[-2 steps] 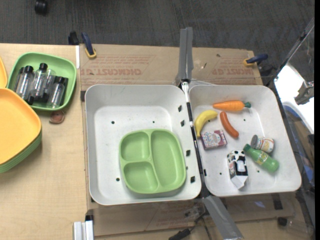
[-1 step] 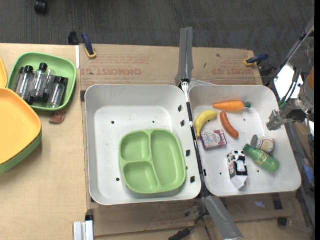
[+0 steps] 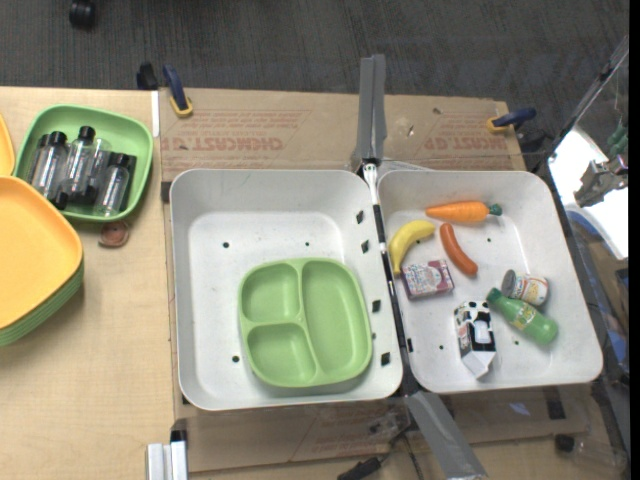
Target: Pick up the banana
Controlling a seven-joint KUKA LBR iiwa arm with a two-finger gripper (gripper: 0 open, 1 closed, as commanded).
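Bins [image 3: 200, 228]: smooth white plastic, semi-matt. Green tray [image 3: 305, 321] matt plastic. Banana [image 3: 409, 240] glossy (looks plastic). Tabletop [image 3: 90, 388] light wood; cardboard [image 3: 260, 138] matt, brown.

From my station I saw dark grey carpet [image 3: 300, 18] beyond the far edge, a wooden bench [image 3: 80, 388] at left, and what may have been a chair caster [image 3: 82, 10] far left.
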